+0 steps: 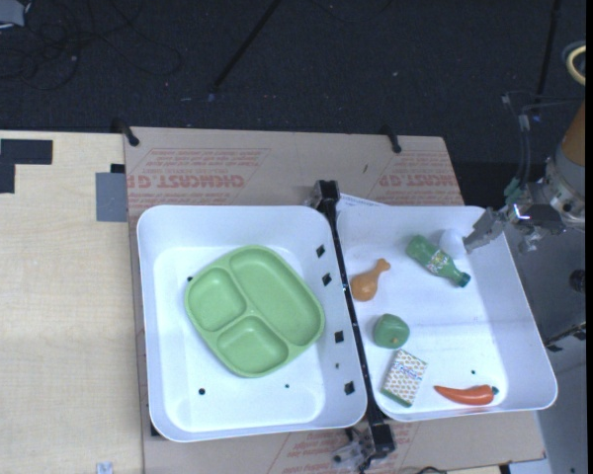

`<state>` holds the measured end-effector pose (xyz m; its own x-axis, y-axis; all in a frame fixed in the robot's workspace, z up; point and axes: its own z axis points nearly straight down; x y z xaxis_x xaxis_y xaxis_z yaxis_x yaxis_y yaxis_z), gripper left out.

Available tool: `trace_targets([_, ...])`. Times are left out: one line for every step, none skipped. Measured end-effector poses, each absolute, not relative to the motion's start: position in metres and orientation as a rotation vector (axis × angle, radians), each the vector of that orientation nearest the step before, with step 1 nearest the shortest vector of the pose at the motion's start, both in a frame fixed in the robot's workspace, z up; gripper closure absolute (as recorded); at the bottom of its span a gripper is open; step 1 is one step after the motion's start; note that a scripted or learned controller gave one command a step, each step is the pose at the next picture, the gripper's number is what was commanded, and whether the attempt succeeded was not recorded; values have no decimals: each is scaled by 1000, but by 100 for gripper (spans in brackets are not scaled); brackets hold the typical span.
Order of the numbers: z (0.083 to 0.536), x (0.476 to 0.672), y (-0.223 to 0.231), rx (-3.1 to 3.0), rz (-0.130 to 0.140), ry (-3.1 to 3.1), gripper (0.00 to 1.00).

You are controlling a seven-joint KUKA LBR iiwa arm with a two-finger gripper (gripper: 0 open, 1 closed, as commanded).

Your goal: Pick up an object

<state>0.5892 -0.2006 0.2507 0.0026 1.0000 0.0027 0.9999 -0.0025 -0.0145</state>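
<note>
Gripper (479, 233) hovers at right bin's (534, 349) far edge, just beside green bottle (437, 261); can't tell its state. Approach step; next: descend onto bottle.

Glossy white plastic bins (168, 265), matt green plastic tray (254, 309), brown printed cardboard (198, 171) beneath, pale wood bench (49, 314).

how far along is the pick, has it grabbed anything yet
Nothing looks picked up yet. The gripper sits at the far right edge of the right bin, close to the green bottle, with nothing seen between its fingers. The bottle, orange drumstick toy, green ball, small box and red chili all lie in the bin. The grasp and the lift are left to do.
</note>
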Motion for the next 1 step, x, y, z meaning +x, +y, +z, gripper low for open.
trace_targets([259,591,-200,-2221,1,-2221,0])
